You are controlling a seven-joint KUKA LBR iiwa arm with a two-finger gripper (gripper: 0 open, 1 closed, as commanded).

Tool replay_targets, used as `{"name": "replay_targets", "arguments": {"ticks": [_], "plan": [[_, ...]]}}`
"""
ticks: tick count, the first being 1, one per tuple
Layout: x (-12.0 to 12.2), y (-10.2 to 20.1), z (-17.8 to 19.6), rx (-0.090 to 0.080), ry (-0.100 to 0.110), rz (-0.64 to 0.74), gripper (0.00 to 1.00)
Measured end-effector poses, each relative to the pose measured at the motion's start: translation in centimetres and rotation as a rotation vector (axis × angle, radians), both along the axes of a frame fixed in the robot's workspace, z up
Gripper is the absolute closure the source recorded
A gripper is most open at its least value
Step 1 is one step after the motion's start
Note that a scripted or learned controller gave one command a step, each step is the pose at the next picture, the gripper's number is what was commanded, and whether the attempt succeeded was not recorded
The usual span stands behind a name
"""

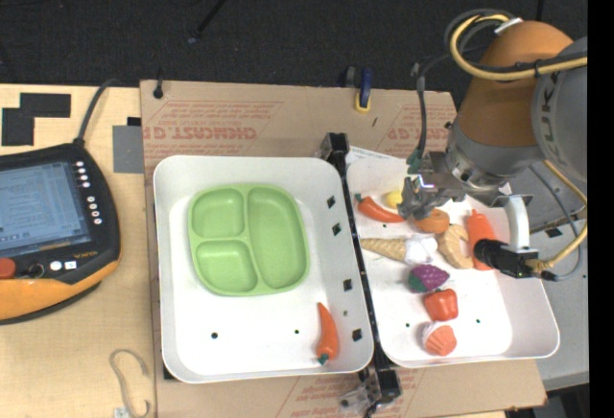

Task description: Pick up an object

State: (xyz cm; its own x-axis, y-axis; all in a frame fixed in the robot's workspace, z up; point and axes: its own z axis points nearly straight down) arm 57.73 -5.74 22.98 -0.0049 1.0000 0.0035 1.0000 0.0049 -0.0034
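Toy food lies scattered in the right bin (537, 335), and the jaws (419, 200) hang low over the far left part of that pile. Right under them sit an orange-red chilli (377, 209), a small yellow piece (394, 198) and a rounded orange item (434, 220), all so close that I cannot tell whether any is touched. Whether the jaws are wide or narrow cannot be made out, since the grey wrist and dark fittings blur together from above. Just near of them lie a pale cone (388, 247) and a purple and green vegetable (426, 277); further near are a red pepper (441, 304) and a reddish-orange piece (440, 340). An orange carrot-like item (478, 229) lies to the right, partly covered by a black cable end. In the left bin (182, 311) sit a green divided plate (248, 240) and one small carrot (327, 334) at its near right corner.
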Motion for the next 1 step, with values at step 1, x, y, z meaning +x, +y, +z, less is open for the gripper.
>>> {"name": "replay_targets", "arguments": {"ticks": [1], "plan": [[-0.69, 4.57, -0.06, -0.001, 0.001, -0.001, 1.0]]}}
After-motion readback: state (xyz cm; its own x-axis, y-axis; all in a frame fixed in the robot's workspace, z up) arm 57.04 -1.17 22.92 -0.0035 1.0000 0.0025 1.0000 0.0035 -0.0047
